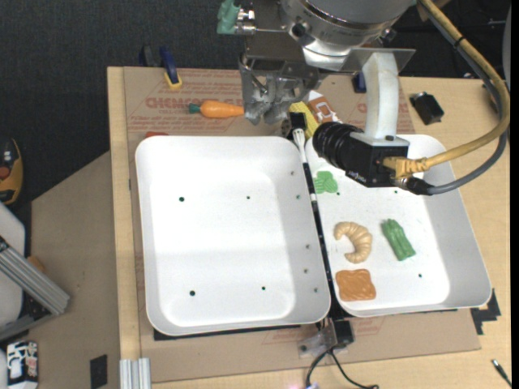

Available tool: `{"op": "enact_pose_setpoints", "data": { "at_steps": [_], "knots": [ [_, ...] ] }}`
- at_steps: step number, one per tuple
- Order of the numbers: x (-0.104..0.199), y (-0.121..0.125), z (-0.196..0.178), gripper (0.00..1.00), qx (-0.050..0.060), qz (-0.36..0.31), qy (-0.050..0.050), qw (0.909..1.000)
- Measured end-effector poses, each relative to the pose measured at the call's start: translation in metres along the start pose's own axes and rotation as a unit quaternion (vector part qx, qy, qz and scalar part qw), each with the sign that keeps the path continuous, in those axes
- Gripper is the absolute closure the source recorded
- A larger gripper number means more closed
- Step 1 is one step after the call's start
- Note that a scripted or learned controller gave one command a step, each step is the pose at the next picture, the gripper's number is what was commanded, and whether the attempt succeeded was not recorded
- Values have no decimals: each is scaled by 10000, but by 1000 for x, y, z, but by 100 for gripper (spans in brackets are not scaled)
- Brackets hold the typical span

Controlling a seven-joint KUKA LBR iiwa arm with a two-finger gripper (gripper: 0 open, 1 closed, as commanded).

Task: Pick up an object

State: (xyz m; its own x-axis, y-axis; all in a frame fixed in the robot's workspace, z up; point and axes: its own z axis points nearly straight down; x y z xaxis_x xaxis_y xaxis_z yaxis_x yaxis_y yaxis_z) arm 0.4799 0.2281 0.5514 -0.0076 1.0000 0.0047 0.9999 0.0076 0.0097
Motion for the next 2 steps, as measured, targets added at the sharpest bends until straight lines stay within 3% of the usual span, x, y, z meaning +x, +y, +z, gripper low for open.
{"op": "enact_pose_setpoints", "data": {
  "at_steps": [1, 2],
  "knots": [
    [0, 0, 1, 0, 6, 1, -3, 10000],
    [1, 0, -10, 100, -14, -7, 6, 10000]
  ]
}}
